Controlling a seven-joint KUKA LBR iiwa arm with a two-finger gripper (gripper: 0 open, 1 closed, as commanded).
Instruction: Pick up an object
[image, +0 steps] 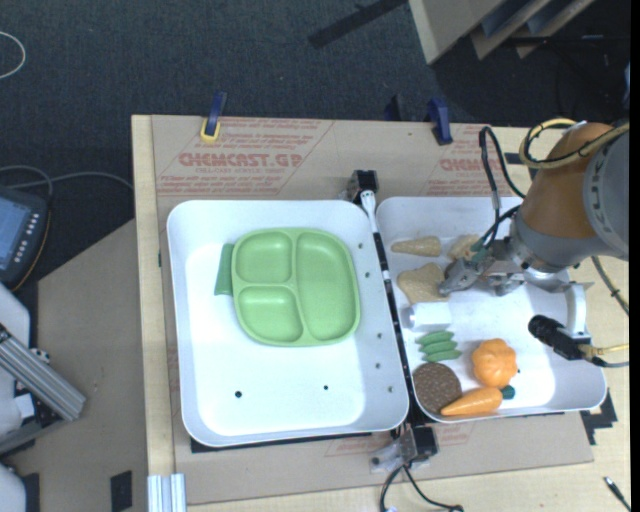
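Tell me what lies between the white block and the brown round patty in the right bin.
In the camera view, the green pea pod lies between the white block above it and the brown round patty below it.

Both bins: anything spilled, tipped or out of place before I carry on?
Nothing stands out. The green plate lies flat in the left bin, a little turned against the bin's sides. The orange, carrot and other food pieces all lie inside the right bin. The gripper is low over the right bin.
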